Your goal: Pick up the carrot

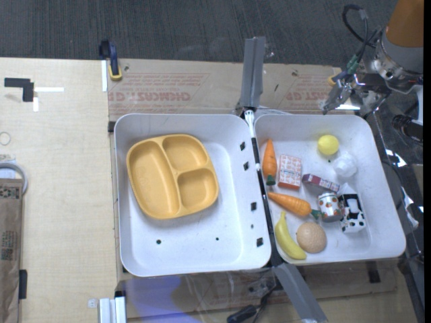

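Observation:
Two carrots lie in the right bin (377, 247). One carrot (269, 159) rests against the left wall with its tip pointing away from me. The other carrot (289, 202) lies slantwise near the bin's middle, just above a banana (288, 239). My gripper (337, 98) hangs over the bin's far right corner, well above and to the right of both carrots, beyond a yellow ball (328, 145). Nothing shows in its grasp.
The right bin also holds a small printed box (290, 171), a brown bar (320, 182), a small can (328, 207), a black-and-white toy (352, 215), a white lump (345, 167) and a tan egg-shaped thing (311, 237). A yellow divided plate (173, 175) sits in the left bin (202, 247).

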Controlling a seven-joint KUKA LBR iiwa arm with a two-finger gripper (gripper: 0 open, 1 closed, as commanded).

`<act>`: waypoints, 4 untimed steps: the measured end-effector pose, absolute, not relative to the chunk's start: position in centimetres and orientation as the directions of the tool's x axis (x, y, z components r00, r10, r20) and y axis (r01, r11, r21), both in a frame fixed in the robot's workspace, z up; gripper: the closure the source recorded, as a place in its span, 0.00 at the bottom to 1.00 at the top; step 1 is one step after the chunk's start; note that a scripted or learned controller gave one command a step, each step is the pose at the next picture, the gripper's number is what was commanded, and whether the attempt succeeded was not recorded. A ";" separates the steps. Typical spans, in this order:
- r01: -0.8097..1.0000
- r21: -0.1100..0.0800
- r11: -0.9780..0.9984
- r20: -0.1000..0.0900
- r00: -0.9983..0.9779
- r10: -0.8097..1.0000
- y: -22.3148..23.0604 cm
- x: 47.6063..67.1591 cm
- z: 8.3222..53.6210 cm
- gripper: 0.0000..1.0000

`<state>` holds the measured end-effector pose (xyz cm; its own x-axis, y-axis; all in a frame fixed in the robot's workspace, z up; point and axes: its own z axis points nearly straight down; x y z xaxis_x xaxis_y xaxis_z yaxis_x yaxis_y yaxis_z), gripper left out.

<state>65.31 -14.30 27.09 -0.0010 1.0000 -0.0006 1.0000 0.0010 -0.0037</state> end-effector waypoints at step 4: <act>0.999 -0.009 0.042 0.000 -0.042 0.999 -4.3 52.2 19.7 0.00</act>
<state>52.20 -4.35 19.72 -0.0420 0.9991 -0.0003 0.9991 0.0420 -0.0090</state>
